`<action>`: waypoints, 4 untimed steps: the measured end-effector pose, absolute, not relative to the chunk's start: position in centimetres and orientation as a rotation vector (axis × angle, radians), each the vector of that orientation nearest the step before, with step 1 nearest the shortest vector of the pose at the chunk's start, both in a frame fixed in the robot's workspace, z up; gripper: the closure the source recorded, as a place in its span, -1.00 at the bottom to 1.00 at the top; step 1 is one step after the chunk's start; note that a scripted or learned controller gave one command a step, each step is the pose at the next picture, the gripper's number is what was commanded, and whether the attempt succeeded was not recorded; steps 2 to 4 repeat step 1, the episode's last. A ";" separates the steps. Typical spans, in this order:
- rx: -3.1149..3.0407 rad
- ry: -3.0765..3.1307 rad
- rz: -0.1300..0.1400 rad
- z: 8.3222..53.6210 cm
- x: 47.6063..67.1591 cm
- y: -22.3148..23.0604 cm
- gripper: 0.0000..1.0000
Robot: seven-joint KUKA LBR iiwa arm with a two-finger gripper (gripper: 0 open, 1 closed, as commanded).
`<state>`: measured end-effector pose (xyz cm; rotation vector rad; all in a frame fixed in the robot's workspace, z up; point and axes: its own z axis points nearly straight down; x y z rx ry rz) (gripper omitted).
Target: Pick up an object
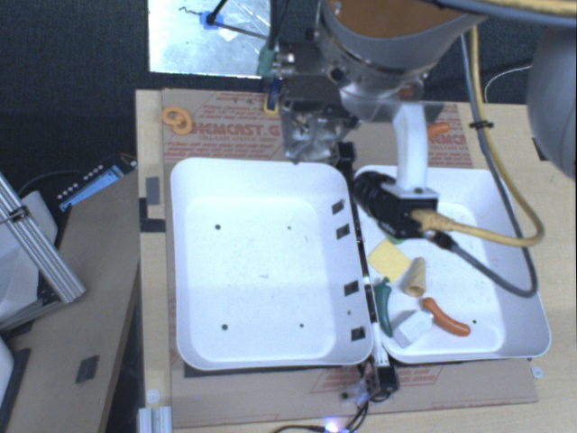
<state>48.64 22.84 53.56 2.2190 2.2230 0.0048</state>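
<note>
Above the far rim of the left shallow white bin (261,269), the end effector (311,142) hangs, grip state indeterminable, while a flat yellow square (388,258) lies in the right white bin (491,307).

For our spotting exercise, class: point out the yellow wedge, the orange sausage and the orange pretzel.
yellow wedge (388,258), camera view, middle of its top face.
orange sausage (446,317), camera view, midway along its length.
orange pretzel (178,120), camera view, centre of its twist.
</note>
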 end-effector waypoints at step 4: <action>2.217 2.226 0.004 53.5 48.6 23.1 1.00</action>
